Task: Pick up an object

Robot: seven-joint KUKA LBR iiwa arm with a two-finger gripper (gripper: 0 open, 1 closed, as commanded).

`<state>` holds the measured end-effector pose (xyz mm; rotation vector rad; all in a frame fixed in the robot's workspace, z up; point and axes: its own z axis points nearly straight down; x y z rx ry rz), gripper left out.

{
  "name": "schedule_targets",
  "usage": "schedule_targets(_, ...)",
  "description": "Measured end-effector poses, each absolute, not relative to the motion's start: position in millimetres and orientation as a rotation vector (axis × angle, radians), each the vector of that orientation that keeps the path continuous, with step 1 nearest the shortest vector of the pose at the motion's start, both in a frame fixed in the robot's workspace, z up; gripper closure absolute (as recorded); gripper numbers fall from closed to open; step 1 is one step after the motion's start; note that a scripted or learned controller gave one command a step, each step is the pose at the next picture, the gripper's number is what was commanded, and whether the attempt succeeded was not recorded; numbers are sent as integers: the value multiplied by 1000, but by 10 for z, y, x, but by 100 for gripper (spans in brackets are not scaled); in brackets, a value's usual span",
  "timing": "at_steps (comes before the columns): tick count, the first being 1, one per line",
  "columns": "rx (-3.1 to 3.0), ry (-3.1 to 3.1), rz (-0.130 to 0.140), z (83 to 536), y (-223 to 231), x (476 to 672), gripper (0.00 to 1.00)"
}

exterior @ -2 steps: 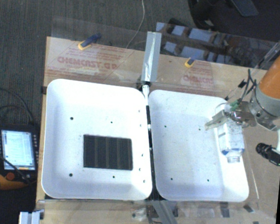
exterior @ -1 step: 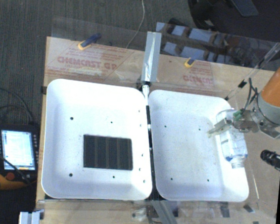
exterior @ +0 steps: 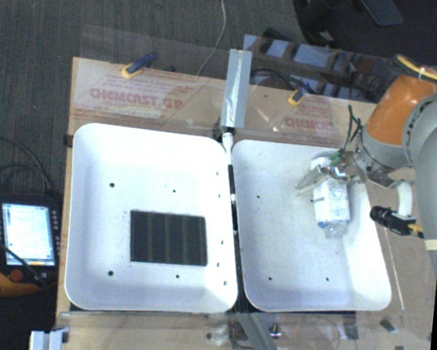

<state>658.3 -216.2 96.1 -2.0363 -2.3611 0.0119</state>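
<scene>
A clear plastic bottle-like object [exterior: 331,207] lies in the upper right part of the right bin [exterior: 284,286]. My gripper [exterior: 325,174] is directly at its upper end, with the orange-banded arm reaching in from the right. Whether the gripper touches the clear object is hard to tell, because the two overlap. A flat black ribbed rectangle [exterior: 167,238] lies in the lower middle of the left bin [exterior: 104,158], far from the gripper.
The raised rims of the two bins meet along a centre divider [exterior: 232,211]. A handheld control pendant [exterior: 22,237] with a lit screen lies on the floor to the left. Cables and a black fitting [exterior: 389,218] hang by the arm at the right bin's edge.
</scene>
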Motion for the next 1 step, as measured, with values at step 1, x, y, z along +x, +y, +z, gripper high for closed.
schedule_targets(1,-2035,-2408,-1,912,-2002,6339,0)
